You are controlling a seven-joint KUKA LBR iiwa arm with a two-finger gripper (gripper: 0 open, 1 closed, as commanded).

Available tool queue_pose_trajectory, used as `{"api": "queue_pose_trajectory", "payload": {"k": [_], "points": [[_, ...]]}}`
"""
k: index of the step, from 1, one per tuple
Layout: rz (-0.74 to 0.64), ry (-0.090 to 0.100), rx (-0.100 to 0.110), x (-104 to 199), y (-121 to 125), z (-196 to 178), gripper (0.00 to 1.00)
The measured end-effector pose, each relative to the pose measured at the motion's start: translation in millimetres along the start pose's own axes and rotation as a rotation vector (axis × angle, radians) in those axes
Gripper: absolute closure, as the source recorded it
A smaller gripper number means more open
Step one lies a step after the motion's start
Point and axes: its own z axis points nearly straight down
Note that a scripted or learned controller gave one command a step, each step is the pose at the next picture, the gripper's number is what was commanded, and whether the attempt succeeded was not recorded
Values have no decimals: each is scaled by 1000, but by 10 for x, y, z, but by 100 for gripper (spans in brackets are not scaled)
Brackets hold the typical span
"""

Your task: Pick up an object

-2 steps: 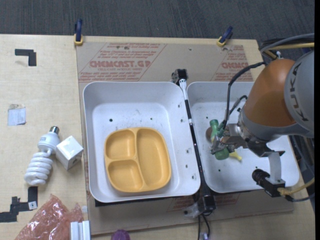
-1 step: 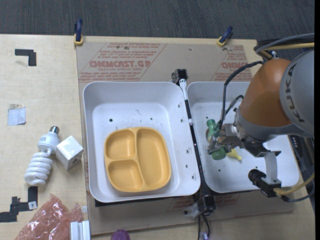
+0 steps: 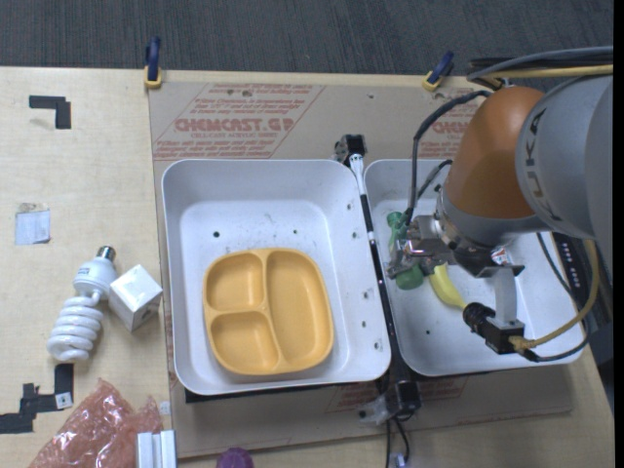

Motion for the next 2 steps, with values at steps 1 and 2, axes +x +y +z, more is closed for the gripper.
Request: {"api": "queue_pose_trajectory", "payload": {"k": [1,2], "points": [[0,-1,1,123,300,1,100],[0,-1,1,299,607,-130,100]]}}
